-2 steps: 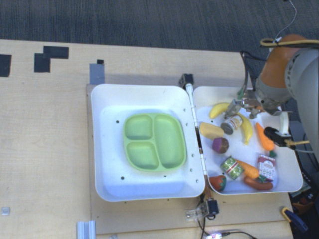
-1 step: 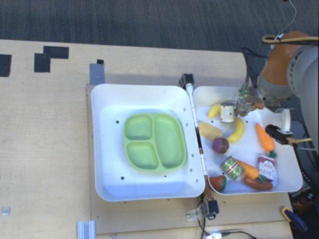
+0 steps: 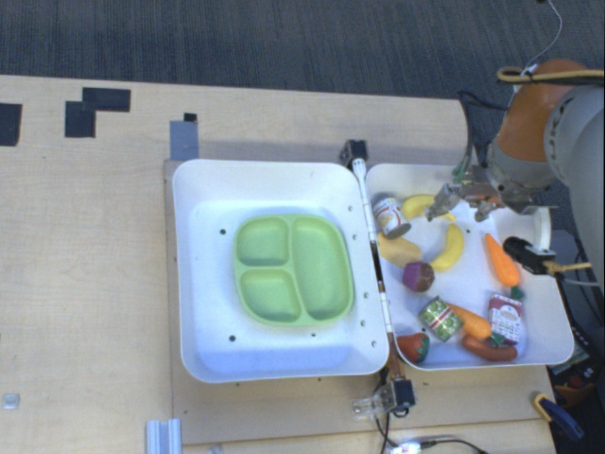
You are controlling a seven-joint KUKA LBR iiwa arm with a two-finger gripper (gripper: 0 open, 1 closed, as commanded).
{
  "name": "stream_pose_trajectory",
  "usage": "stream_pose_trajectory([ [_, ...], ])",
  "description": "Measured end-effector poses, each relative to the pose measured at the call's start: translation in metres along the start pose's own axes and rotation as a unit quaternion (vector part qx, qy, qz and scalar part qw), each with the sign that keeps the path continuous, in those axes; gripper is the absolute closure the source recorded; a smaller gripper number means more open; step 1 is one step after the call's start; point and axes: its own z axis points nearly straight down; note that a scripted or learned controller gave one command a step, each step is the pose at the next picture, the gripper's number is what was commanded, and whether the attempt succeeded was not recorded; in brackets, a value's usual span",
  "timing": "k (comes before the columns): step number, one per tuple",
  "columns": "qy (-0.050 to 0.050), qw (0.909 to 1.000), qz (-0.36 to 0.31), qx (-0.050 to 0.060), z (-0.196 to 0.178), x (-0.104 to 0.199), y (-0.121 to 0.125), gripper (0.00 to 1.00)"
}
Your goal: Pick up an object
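Toy food fills the right bin (image 3: 558, 346), and the gripper (image 3: 457, 200) hangs over that bin's far end, just above a yellow banana (image 3: 454, 246). I can't tell from here whether it has closed on anything. Beside it sits a small can (image 3: 389, 216) and a second yellow piece (image 3: 417, 204). Nearer me lie a yellowish potato-like piece (image 3: 399, 250), a purple plum-like piece (image 3: 418, 275), an orange carrot (image 3: 501, 261), a green-patterned can (image 3: 439, 318), another carrot (image 3: 472, 322), a red packet (image 3: 506, 320), a sausage (image 3: 490, 350) and a strawberry (image 3: 413, 347). The left bin (image 3: 203, 253) holds a green divided tray (image 3: 293, 269).
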Motion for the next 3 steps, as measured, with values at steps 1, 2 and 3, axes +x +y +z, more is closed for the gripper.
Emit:
stream_pose_trajectory([
  [1,-0.001,1.0000,-0.002,-0.002,-0.012,0.000,0.002,1.00],
  [2,-0.001,1.0000,-0.003,-0.002,-0.012,0.001,0.002,0.00],
  [3,-0.001,1.0000,-0.005,-0.004,-0.023,0.001,0.003,1.00],
])
